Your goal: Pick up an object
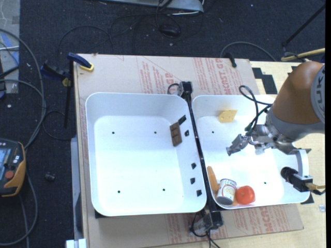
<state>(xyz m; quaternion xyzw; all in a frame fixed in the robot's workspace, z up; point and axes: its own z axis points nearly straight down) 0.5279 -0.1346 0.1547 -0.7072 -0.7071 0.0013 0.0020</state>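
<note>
My gripper [234,148] hangs over the middle of the right bin [258,105], reaching in from the right, with nothing between its fingers. A yellow wedge like cheese [227,116] lies toward the bin's far side. In the near left corner lie an orange carrot [212,177], a small can [226,190] and a red tomato [245,195], close together. A brown chocolate bar [176,134] leans against the right wall of the left bin [103,107].
Both bins rest on a cardboard-covered bench [155,71]. Black clips [186,87] sit along the divider between the bins. A blue and yellow clamp [80,62] grips the bench's far left corner. Cables run across the dark floor beyond.
</note>
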